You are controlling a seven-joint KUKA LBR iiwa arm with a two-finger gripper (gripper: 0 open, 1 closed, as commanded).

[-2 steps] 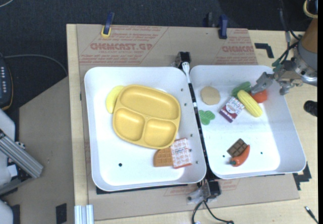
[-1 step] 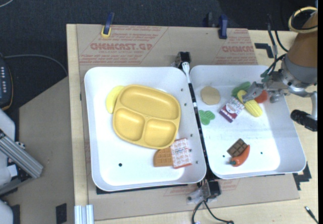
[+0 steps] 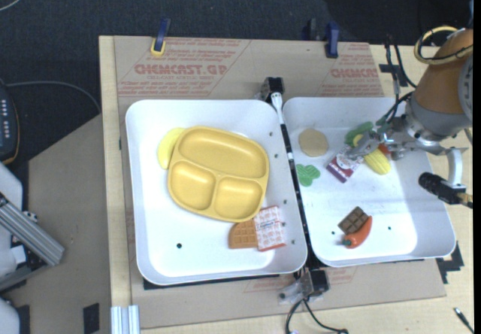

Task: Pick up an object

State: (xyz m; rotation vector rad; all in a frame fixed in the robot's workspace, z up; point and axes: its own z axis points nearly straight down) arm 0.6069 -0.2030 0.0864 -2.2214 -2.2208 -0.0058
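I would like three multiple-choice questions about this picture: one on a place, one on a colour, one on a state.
1. Where does the yellow divided tray lie?
A. left bin
B. right bin
C. on the floor

2. What colour is the small leaf-shaped toy near the divider?
A. blue
B. green
C. black

3. How does the tray lie?
A. hollows up
B. upside down
C. on its edge

Key: 1 A, it lies flat in the left bin. 2 B, it is plainly green. 3 A, its three hollows face up.
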